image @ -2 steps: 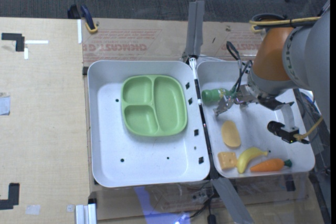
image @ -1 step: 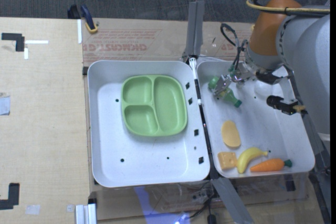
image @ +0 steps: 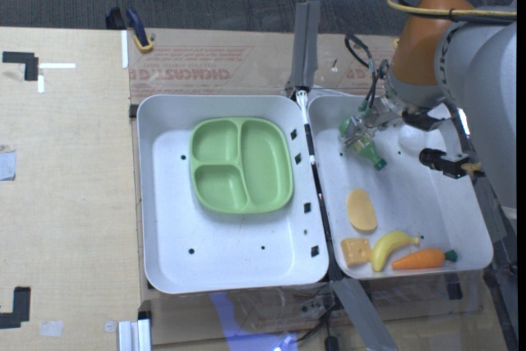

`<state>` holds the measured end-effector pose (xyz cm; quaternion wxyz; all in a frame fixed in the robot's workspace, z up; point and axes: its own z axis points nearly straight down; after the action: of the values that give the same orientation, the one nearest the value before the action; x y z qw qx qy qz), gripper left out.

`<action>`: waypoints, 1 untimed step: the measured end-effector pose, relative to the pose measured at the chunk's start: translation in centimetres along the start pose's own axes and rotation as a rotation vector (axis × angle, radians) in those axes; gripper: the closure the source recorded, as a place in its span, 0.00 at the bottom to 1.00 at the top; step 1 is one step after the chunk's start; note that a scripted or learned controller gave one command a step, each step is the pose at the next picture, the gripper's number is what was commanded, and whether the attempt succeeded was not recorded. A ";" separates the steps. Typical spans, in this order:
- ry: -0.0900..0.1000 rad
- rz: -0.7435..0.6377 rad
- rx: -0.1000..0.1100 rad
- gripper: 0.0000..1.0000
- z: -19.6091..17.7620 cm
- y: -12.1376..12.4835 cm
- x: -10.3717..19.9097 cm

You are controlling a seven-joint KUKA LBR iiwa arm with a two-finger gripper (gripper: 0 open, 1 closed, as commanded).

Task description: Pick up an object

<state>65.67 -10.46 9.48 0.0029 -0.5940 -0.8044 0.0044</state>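
Across the desk [image: 66,177] sit two white bins side by side. Left bin [image: 164,259] carries a green divided plate [image: 242,165]. Right bin [image: 460,214] is where the grey arm [image: 485,62] reaches in, its tool [image: 362,136] low over the far left corner; whether it is released or clenched cannot be told. Just beside the tool lies a small green object [image: 375,158]. Near the front edge lie an orange carrot [image: 421,259], a yellow banana [image: 391,247], an oval slice [image: 362,210] and a cracker-like square [image: 354,251].
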 end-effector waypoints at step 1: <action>0.001 0.042 -0.006 1.00 -4.5 -5.1 -1.5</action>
<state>61.30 -13.32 14.07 0.0015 -0.6107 -0.7919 0.0018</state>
